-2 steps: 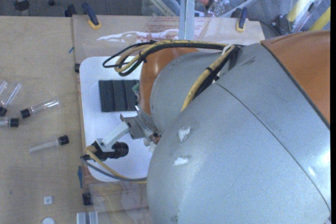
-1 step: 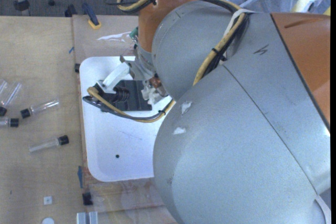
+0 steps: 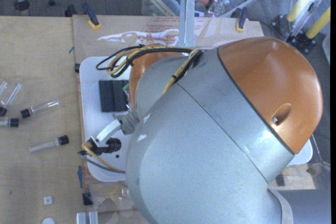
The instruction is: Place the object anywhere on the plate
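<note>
Arm [image 3: 220, 134], grey with a glossy orange band, covers most of the white bin [image 3: 90, 107]; a flat black block [image 3: 113, 95] lies inside; clear tubes [image 3: 44, 107] dot the wooden bench [image 3: 37, 60].

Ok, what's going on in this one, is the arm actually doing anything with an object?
The grey arm with its orange band is bent low over the white bin and blocks most of it. A black rectangular object lies in the bin's uncovered left part. Whether anything is being held cannot be told. Small clear vials lie on the bench to the left.
</note>
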You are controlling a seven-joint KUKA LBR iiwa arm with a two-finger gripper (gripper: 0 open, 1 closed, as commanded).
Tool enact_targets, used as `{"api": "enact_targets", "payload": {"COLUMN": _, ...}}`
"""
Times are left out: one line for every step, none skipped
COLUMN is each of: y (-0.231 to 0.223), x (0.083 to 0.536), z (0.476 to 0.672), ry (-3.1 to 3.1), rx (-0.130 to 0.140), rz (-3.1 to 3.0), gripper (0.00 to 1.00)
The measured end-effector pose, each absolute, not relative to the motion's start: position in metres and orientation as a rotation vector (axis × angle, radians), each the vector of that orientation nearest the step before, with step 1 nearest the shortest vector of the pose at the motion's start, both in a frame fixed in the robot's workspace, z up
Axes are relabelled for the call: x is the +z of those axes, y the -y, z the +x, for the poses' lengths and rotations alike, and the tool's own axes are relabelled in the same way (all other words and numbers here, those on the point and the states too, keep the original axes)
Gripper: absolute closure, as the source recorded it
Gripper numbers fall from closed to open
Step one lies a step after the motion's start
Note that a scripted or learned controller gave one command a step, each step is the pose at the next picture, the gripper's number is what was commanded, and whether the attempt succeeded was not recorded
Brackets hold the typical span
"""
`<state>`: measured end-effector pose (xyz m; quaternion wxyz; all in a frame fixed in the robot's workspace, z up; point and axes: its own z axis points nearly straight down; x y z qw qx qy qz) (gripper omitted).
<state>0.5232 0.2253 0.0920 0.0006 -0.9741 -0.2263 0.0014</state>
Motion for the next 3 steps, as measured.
{"api": "enact_targets", "payload": {"y": -0.205, "x": 0.166, "z": 0.537, "ry": 0.414, "rx": 0.001, "rz": -3.115, "gripper": 1.0}}
{"api": "enact_targets", "payload": {"y": -0.224, "x": 0.2, "z": 0.603, "ry": 0.608, "rx": -0.001, "rz": -3.082, "gripper": 1.0}}
{"api": "enact_targets", "payload": {"y": -0.225, "x": 0.089, "z": 0.56, "ry": 0.447, "rx": -0.011, "rz": -3.106, "gripper": 1.0}}
